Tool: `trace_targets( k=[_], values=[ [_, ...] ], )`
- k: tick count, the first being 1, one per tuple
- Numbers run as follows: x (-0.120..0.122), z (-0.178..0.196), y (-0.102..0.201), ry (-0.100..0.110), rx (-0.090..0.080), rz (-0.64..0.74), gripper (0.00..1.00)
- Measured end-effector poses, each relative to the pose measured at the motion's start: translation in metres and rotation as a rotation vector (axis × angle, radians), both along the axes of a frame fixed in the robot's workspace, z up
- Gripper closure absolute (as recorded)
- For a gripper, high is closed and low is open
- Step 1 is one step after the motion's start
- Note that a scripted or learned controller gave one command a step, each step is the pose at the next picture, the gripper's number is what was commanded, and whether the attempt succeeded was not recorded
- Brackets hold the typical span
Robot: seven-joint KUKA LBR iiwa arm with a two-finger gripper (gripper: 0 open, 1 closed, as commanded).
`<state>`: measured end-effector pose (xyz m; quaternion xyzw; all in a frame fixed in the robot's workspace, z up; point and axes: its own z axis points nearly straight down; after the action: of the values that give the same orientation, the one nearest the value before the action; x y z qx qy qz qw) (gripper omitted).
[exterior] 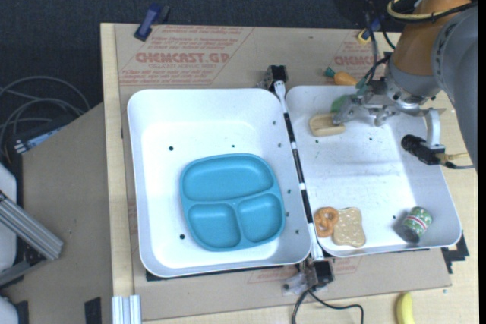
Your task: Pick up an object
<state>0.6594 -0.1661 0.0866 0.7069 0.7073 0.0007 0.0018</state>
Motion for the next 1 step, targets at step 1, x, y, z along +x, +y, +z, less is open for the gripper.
trace_targets(
  k=[1],
  values=[
    [-0.0415,0.0055,-0.053,0.005,0.008,0.002,0.0]
  ],
)
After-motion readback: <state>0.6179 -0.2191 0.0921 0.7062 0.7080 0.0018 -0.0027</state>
